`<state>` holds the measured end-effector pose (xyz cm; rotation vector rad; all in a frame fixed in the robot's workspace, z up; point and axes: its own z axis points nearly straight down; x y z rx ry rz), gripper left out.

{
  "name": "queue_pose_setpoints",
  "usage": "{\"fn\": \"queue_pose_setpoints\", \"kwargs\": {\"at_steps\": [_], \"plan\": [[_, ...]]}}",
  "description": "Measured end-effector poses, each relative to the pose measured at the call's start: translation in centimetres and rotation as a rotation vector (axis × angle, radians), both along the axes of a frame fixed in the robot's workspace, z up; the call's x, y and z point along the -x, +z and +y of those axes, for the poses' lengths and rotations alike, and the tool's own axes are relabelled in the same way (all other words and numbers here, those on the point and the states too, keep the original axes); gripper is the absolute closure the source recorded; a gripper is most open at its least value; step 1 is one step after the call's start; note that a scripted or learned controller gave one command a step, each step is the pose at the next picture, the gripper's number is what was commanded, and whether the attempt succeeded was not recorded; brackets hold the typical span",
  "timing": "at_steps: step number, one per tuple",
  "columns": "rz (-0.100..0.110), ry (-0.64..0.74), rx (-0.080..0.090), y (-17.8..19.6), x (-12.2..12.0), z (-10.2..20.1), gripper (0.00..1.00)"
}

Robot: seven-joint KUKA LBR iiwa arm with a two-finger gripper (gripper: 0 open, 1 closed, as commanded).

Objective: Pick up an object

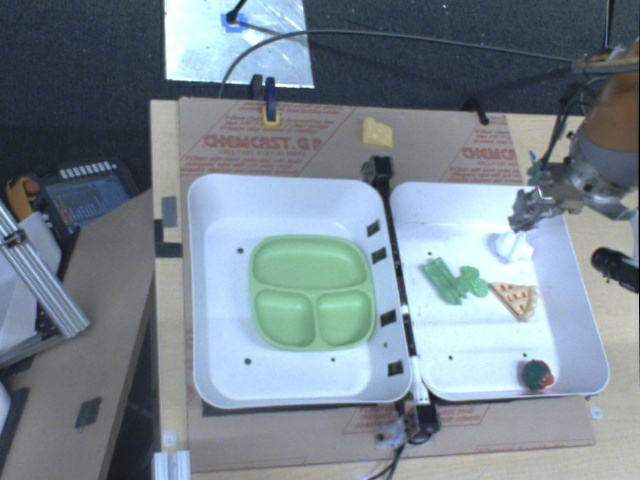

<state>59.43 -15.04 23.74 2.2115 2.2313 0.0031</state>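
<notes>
1. Four small things lie in the right bin: a white piece near the far right, a green toy towards the middle, a pizza slice just right of it, and a small red and green ball in the near right corner. All rest on the bin floor.
2. None of them is lifted, so the pick is, as I judge it, not yet done; closing on a thing and raising it are left.
3. The left bin holds a green divided plate, well apart from the arm.
4. The arm reaches in from the right, its wrist bent down over the far right part of the right bin.
5. The gripper hangs just above the white piece, which looks to be the likely target. Whether it touches the piece I cannot tell.
6. Whether the pincer is spread or pressed together I cannot tell; it is too small and dark here.
</notes>
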Motion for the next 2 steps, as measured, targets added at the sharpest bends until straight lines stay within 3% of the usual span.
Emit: {"fn": "queue_pose_setpoints", "kwargs": {"at_steps": [2], "plan": [[0.003, 0.0, -0.001, -0.5, 3.8, 9.7, 1.0]]}}
